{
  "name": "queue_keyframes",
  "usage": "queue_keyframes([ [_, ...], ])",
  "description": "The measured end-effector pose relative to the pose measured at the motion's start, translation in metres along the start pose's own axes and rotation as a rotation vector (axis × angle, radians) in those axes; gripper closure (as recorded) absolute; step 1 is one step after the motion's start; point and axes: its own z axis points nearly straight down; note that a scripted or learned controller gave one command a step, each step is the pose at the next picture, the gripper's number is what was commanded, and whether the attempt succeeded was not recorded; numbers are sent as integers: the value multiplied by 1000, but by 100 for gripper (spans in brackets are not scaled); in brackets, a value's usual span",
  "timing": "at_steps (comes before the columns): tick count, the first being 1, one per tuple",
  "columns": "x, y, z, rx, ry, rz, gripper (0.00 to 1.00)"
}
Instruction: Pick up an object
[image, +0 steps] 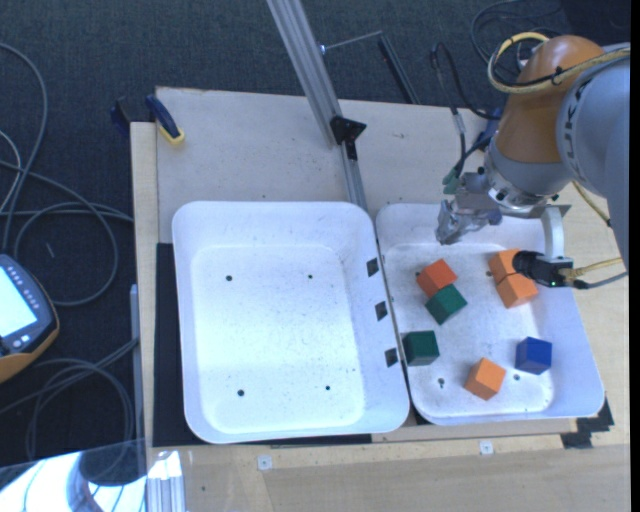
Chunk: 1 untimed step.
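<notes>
Six small blocks lie loose in the right bin (570, 385); gripper (452, 232) hangs at its far edge, just beyond an orange block (436, 275); nothing held, so the pick remains.

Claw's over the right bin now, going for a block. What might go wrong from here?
1. The claw hangs near the far rim of the right bin, so a straight descent might meet bare floor or the rim, not a block.
2. The nearest orange block touches a green block; a grasp may catch both or knock one aside.
3. Two orange blocks sit close beside the arm's black fitting and could get bumped.
</notes>
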Motion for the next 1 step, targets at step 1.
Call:
queue_keyframes([
  [1, 1, 30, 7, 3, -1, 3, 100],
])
